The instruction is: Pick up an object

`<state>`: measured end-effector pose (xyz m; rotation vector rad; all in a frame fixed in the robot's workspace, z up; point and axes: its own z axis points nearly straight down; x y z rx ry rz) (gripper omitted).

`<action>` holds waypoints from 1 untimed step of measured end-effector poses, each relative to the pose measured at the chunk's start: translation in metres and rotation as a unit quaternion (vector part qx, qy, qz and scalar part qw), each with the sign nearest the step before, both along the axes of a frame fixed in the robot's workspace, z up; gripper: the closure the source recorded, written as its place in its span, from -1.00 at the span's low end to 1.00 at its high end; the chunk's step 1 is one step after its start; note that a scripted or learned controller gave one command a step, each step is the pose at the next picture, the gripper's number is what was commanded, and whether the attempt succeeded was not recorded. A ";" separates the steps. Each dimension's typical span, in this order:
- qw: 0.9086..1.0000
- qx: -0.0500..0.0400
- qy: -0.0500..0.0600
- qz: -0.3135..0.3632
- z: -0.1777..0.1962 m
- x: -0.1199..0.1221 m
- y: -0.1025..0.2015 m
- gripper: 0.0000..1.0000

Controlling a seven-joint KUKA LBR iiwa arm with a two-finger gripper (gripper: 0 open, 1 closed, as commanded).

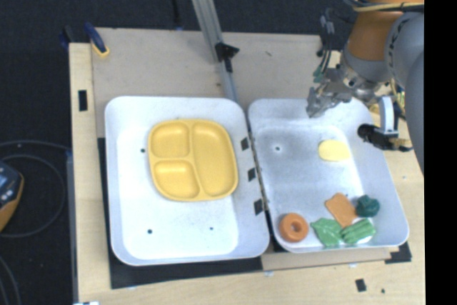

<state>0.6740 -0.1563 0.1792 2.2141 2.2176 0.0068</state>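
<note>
The right bin (300,175) holds a pale yellow oval piece (333,150) near its middle right. Along its front edge lie an orange ring (293,227), an orange-brown slab (340,209), a dark green lump (367,206) and two light green pieces (343,232). My gripper (318,105) hangs over the bin's back edge, well behind the yellow piece, with nothing seen between its fingers. The arm's grey and orange wrist (375,32) rises behind it at the upper right.
The left bin (128,225) bears a yellow divided plate (193,158) with three compartments. A metal pole (203,3) slants up from the bench behind the bins. A blue and yellow clamp (96,39) sits at the bench's back left corner.
</note>
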 end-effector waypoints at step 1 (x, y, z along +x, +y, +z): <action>1.000 0.000 0.000 -0.001 0.060 -0.008 -0.002 1.00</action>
